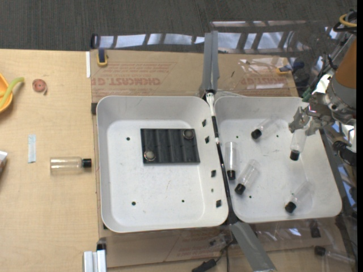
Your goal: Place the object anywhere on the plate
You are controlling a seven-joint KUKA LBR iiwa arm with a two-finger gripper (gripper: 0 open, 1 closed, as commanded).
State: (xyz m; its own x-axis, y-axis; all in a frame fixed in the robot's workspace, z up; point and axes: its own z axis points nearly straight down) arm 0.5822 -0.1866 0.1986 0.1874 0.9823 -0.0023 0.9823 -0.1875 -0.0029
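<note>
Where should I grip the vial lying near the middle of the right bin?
Take the clear vial across its body, midway along, coming straight down from above. It lies flat and slanted, black cap toward the bin's front, so set the gripper fingers square to its long axis. Space on both sides looks free.

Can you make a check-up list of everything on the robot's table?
Surface: two shallow white bins side by side on a wooden bench.
Job's things: dark ridged rectangular plate in left bin; clear plastic vials with black caps scattered in right bin.
Clutter: another clear vial on the bench; orange object at left edge.
Gripper: gripper over right bin, a vial hanging at it.
Cables: black cable at bottom.
Surroundings: dark carpet.
</note>
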